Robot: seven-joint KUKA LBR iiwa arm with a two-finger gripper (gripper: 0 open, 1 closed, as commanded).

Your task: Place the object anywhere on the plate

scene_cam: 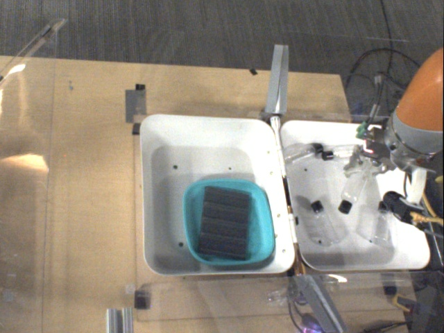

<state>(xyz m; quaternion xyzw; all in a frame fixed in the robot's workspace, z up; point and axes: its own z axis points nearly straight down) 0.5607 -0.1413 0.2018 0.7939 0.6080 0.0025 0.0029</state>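
The arm's orange band point(424, 92) bulges in at the right edge of the frame, closest to the lens, with the grey wrist below it and the gripper point(368, 159) reaching down and left over the right bin point(300, 252). Its fingers look clear and glassy against the white floor, so I cannot tell whether the jaws stand wide or narrow, nor whether anything sits between them.

In the right bin a few small things lie scattered: a clear piece with a black cap point(320, 149) near the upper wall, another small black-capped piece point(316, 205) at the middle left of that bin, and a third point(344, 205) just right of it, under the gripper's reach. They are too small and see-through to name further.

The left bin point(159, 186) sits beside it, the two rims touching along the middle of the frame. In its lower right part rests the teal plate point(263, 217), squarish with rounded corners, and on the plate lies the object point(224, 222), a dark grey ribbed block, lying flat and slightly tilted, wholly within the plate's rim.

Both bins stand on a tan bench point(69, 220), with grey carpet point(173, 12) across the top of the frame.
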